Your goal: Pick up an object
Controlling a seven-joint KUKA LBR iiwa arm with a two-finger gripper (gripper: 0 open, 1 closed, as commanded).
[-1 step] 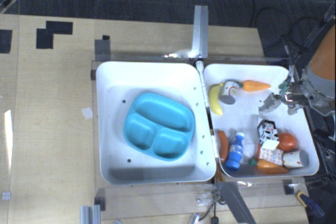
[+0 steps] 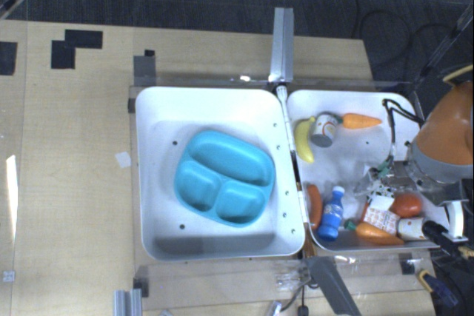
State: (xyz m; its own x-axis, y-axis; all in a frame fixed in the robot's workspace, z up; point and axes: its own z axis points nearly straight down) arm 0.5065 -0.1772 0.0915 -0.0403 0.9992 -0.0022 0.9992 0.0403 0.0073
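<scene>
You see the arm [image 2: 444, 137] with a rounded orange band above a grey wrist. A thin black cable loops beside it.

On the counter [image 2: 67, 181] two bins sit side by side. The left bin [image 2: 155, 122] holds a divided tray [image 2: 224, 177]. In the right bin [image 2: 348, 103], a banana [image 2: 303, 141], a can [image 2: 323, 129] and a carrot [image 2: 361, 121] lie at the back; a sausage [image 2: 315, 205], a bottle [image 2: 332, 214] and a tomato [image 2: 406, 205] lie near the front.
</scene>
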